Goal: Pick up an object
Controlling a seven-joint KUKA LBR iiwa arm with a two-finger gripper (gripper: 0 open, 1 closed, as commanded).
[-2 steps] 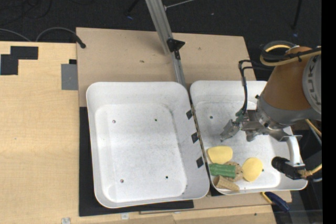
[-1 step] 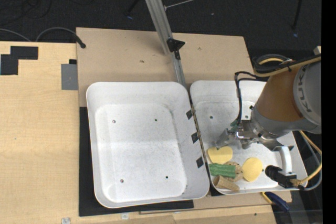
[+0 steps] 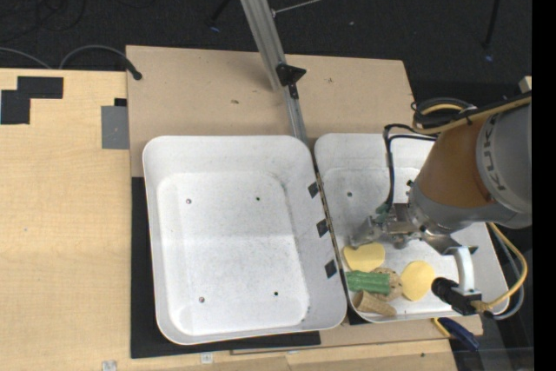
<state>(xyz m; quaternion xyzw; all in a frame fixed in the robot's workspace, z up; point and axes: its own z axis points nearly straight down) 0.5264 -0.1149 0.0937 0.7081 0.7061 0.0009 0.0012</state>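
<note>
Several small things lie bunched in the near part of the right white bin (image 3: 365, 165): a pale yellow rounded piece (image 3: 364, 256), a second yellow rounded piece (image 3: 418, 279), a green ridged piece (image 3: 369, 281) just nearer than the first, and a tan wedge-like bit (image 3: 376, 301) against the bin's near rim. None of them is lifted; all rest on the bin floor. Any one of them would serve as the object to pick. The claw (image 3: 393, 226) sits just beyond the first yellow piece, low over the bin floor, under the grey arm with its orange band (image 3: 460, 169); whether its fingers are apart or together I cannot tell, since the wrist hides them. Nothing shows between them. Left of the right bin, the large left white bin (image 3: 230, 235) shares its dividing wall, and both rest on the tan worktop (image 3: 347, 91). My reading is that the reach is in hand and the grasp not yet made. Next, the claw should likely settle over the nearest yellow piece, close on it squarely, then lift clear of its neighbours
</note>
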